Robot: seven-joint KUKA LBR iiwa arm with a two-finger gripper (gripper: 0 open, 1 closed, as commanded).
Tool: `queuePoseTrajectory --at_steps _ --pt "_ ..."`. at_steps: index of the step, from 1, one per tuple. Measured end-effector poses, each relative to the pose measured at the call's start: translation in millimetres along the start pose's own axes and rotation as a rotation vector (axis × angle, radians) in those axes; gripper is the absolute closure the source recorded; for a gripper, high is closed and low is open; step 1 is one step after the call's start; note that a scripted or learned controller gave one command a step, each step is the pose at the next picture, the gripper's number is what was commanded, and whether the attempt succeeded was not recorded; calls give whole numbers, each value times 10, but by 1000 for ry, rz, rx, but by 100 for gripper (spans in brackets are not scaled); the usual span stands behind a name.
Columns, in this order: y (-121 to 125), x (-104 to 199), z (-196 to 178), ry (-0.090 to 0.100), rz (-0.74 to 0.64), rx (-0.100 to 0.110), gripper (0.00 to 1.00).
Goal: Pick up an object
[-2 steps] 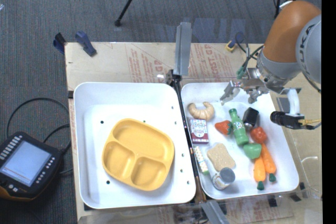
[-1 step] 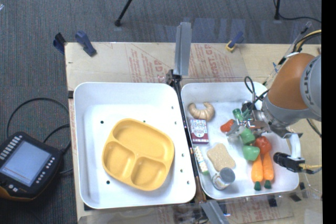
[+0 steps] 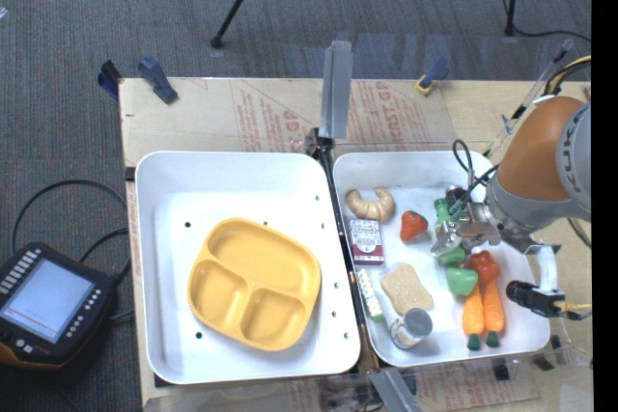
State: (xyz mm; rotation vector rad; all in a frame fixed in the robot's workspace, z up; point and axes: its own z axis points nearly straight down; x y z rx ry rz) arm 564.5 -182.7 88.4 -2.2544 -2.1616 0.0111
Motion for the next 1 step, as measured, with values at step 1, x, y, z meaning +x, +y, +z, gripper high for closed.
queuePoseTrajectory --at_steps 1 --pt "315 802 -993 -5 217 -12 100"
